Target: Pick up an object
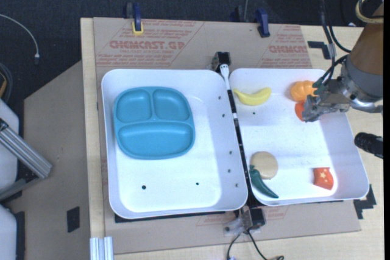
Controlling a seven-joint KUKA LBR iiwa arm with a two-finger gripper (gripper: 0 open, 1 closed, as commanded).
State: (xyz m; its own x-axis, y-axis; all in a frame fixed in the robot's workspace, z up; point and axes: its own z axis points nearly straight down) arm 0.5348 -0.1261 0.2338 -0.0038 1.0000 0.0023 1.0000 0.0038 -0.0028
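Nearest the camera, along the front of the right bin [347, 131], lie a green pepper [263, 184] touching a tan bun [264, 164], and off toward the right corner a red strawberry-like toy [323, 177] — all untouched. Beside them, the left bin [122, 192] carries a blue divided plate [155, 121] in its upper half.

Farther back in the right bin, a yellow banana [252, 96] rests near the dividing wall, well apart from the arm. At the bin's far right, the gripper [312, 111] hangs low over an orange fruit [300, 91] and a small red thing [299, 110] just below it, partly hidden by the gripper. How the gripper is set cannot be told from this angle, and nothing can be seen clamped in it.

Judged from this, the pick is at the approach or closing stage: no object is lifted off the bin floor, and the grasp and the raise are left to do. Behind both bins, two blue clamps [135, 14] pin the cardboard sheet [183, 39] to the desk [73, 106].
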